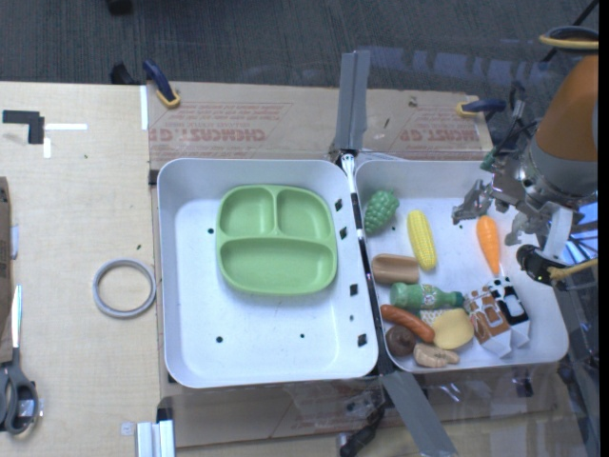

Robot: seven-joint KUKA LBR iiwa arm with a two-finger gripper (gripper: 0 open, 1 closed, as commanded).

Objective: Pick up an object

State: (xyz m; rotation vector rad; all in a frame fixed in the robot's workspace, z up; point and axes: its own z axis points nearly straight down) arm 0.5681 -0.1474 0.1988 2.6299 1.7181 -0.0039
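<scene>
Pincer (495,203) at the right of the frame, hovering over the right bin (552,346); open or clenched, cannot tell. Nothing visibly lifted yet, so picking still ahead. Nearest: carrot (488,244), just below the pincer. Further left in the same bin: corn cob (422,239), green bumpy fruit (380,211), hot dog (395,268), green bottle (425,297), potato (453,330), small carton (498,314). In the left bin (176,284): a green divided plate (277,239), bare. On the bench (67,208), far left: tape roll (124,287).
</scene>
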